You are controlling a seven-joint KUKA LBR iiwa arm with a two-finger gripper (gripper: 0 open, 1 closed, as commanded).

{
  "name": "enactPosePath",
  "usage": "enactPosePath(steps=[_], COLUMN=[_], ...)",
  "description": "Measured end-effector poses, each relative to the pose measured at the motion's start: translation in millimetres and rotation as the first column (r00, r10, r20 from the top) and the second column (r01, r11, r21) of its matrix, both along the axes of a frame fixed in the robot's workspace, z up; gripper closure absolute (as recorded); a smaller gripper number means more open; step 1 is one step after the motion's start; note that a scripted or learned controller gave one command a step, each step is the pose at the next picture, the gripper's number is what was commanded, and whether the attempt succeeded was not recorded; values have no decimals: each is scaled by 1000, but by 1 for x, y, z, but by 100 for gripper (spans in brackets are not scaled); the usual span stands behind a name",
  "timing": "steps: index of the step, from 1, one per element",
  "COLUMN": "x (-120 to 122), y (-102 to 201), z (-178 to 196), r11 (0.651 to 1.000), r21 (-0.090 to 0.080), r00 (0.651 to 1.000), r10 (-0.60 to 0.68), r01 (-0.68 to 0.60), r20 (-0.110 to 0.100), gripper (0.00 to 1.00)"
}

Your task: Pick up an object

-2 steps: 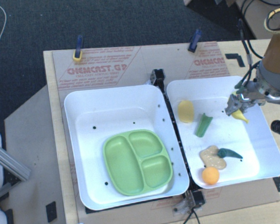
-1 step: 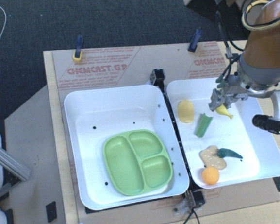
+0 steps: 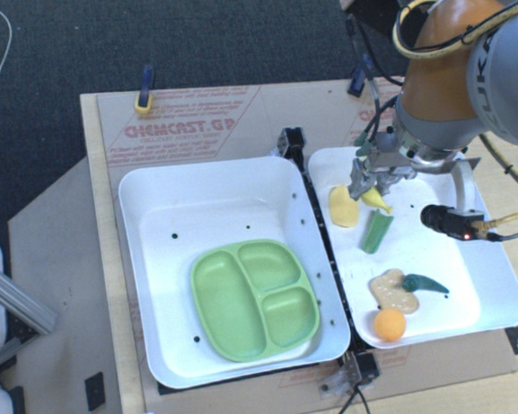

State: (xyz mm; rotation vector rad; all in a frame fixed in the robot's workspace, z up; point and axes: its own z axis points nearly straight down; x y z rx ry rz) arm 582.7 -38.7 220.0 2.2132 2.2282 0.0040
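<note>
My gripper (image 3: 372,185) hangs over the far left part of the right bin (image 3: 493,312). Just under its tip shows a small yellow piece (image 3: 377,203), touching or very close to it. A larger pale yellow object (image 3: 343,206) lies to its left by the bin wall. A green cucumber-like stick (image 3: 376,232) lies slanted just in front of the gripper. Nearer the front lie a beige lumpy item (image 3: 393,290), a dark teal pepper (image 3: 424,283) and an orange ball (image 3: 390,324).
The left bin (image 3: 146,256) holds a green three-compartment plate (image 3: 253,297). A black part with a red light (image 3: 449,220) sticks out from the arm over the right bin. Clamps sit on the divider between bins (image 3: 291,141).
</note>
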Motion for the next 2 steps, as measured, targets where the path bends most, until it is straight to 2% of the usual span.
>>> enactPosePath(steps=[2], x=[12], y=[100], z=[-3], r11=[1000], r21=[0], r00=[1000], r10=[-1], r01=[1], r20=[0], gripper=[100])
